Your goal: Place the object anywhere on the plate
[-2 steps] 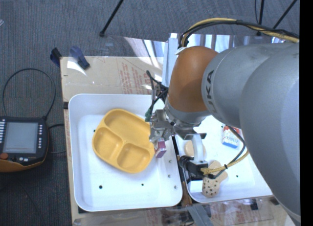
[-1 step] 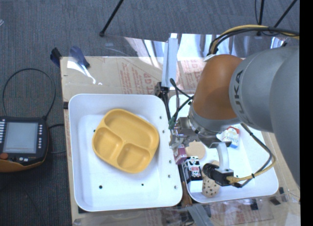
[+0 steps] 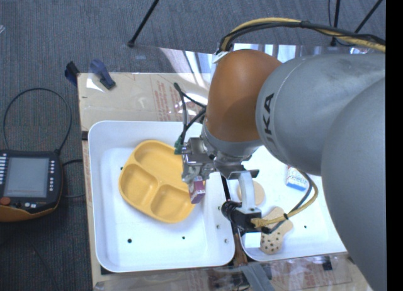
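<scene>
The gripper (image 3: 197, 186), clamped on a small purple block (image 3: 198, 190), hangs over the plate (image 3: 151, 182) edge (right side), so a release could tip it off.

The plate (image 3: 154, 182) lies in the left bin (image 3: 104, 220), toward its right side, and serves as the landmark. The claw (image 3: 196, 186) hangs over the plate's right edge, with a small object (image 3: 198, 190) between its fingers. Right of the plate, in the right bin (image 3: 315, 236), lie a disc (image 3: 253, 192), a perforated paddle (image 3: 272, 239) and a small packet (image 3: 296, 178). Well left of the plate, off the table (image 3: 135, 94), sits a pendant (image 3: 28, 179).
</scene>
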`<action>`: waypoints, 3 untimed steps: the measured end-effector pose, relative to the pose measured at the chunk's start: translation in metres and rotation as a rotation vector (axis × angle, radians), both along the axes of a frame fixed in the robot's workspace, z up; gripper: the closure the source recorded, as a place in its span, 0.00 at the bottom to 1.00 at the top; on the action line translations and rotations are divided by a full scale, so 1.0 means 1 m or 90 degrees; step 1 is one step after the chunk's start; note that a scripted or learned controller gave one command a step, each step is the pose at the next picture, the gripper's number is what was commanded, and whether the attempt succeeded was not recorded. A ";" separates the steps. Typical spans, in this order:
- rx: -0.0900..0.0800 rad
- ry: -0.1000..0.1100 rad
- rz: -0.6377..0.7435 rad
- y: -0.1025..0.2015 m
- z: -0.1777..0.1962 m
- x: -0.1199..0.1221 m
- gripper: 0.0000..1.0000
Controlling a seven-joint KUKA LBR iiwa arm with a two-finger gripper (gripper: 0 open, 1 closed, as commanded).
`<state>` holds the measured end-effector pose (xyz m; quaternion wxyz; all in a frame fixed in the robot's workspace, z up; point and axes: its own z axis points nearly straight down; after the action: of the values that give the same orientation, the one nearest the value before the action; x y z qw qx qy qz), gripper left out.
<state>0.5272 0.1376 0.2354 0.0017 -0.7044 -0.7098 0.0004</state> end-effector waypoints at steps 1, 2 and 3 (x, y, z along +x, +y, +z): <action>-0.001 0.000 -0.006 -0.012 -0.094 0.011 1.00; -0.001 -0.001 -0.003 0.013 0.014 -0.051 1.00; -0.002 0.001 -0.005 0.005 0.037 -0.051 1.00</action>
<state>0.4764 0.1426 0.2719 0.0010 -0.7071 -0.7071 0.0025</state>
